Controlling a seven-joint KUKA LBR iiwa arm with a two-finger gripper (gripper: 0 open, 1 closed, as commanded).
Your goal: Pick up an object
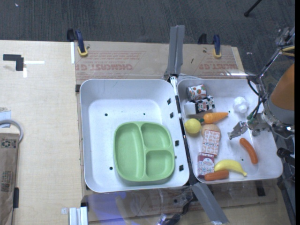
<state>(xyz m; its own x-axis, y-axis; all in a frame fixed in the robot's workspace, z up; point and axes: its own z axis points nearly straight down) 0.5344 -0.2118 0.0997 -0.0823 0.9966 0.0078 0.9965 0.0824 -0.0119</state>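
White plastic forms the two shallow bins on the bench. Nearest in the right bin (pixel 262 172) lie a small orange-red sausage (pixel 216 175) and a yellow banana (pixel 230 167), touching, with a red and white packet (pixel 205 163) just left of them. A little farther, a pale carton (pixel 211 141) lies lengthwise, and an orange hot dog (pixel 249 150) rests to its right. The gripper (pixel 238 130) hangs just above the bin floor between carton and hot dog, slightly parted, with nothing between its fingers. A yellow lemon (pixel 192 126) sits at the bin's left wall, a carrot (pixel 215 117) just right of it. Farther still are a black and white box (pixel 204 104), a small can (pixel 196 91) and a white ball (pixel 240 105). The left bin (pixel 93 125) holds a green divided plate (pixel 144 151) in its near half.
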